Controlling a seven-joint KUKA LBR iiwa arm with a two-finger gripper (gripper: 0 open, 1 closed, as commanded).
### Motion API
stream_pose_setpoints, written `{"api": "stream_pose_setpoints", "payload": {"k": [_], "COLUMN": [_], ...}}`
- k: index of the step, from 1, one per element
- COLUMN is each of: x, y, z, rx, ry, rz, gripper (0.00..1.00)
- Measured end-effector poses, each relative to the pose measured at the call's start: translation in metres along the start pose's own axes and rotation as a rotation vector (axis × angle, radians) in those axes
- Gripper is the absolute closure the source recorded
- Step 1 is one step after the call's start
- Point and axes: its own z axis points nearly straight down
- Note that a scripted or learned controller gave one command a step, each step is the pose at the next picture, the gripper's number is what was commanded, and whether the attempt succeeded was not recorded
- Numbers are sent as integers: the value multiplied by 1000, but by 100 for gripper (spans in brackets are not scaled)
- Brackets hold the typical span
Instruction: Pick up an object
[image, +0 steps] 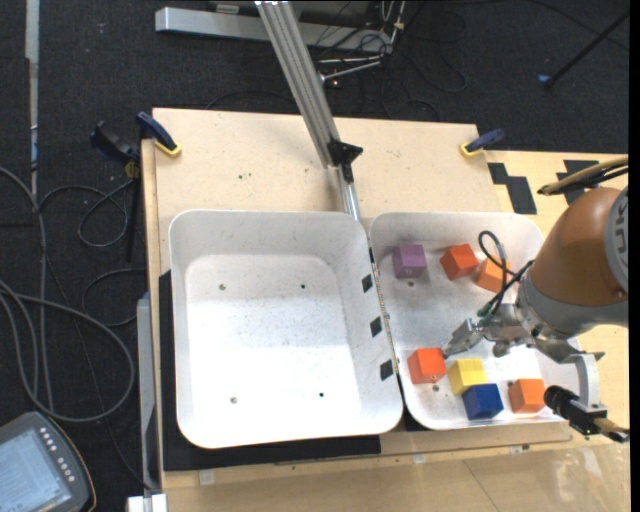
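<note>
Several blocks lie in the right white bin. A purple block and an orange block sit near its far wall, with another orange piece partly behind the arm. Along the near side are an orange-red block, a yellow block, a blue block and an orange block. My gripper hangs low over the bin's middle, just above and right of the orange-red block and just behind the yellow one. I see nothing held in it.
The left white bin adjoins the right one along a shared wall. A slanted metal pole comes down to the bins' far junction. Clamps sit at the board's far corners. Cables lie on the floor at left.
</note>
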Motion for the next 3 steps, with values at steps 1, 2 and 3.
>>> {"api": "stream_pose_setpoints", "payload": {"k": [1, 2, 3], "x": [0, 6, 16], "y": [2, 12, 11], "z": [-14, -70, -121], "rx": [-8, -13, -13], "ry": [-2, -4, -3], "rz": [-1, -6, -6], "gripper": [100, 100, 100]}}
